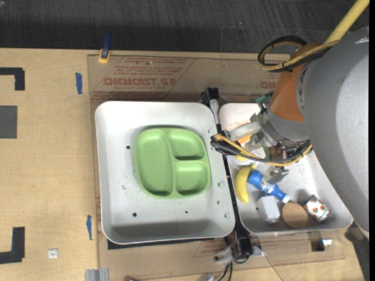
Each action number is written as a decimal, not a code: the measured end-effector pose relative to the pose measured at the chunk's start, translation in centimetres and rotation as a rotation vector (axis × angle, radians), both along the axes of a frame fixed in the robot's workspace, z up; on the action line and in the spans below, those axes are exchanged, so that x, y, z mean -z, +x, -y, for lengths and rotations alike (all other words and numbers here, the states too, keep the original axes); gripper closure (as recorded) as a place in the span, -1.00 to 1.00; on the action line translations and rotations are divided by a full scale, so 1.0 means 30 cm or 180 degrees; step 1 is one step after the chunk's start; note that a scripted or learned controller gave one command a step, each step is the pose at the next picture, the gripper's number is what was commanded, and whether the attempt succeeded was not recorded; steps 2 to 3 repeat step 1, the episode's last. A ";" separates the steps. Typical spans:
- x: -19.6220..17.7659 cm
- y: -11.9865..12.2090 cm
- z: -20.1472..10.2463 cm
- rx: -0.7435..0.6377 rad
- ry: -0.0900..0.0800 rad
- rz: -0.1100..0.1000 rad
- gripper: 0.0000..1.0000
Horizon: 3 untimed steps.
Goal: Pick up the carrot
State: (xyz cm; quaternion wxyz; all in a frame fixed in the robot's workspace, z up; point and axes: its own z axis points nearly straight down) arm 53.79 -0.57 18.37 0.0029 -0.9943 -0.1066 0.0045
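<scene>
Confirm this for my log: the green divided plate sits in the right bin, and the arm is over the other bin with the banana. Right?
Not quite. The camera view shows the green plate in the left bin, not the right. The arm is over the right bin, where the banana lies.

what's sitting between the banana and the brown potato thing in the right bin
Between the banana and the brown potato-like lump, the camera view shows a blue object and a small grey-white block.
</scene>
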 end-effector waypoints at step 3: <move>0.000 0.085 0.108 0.0038 -0.0018 0.0023 -1.00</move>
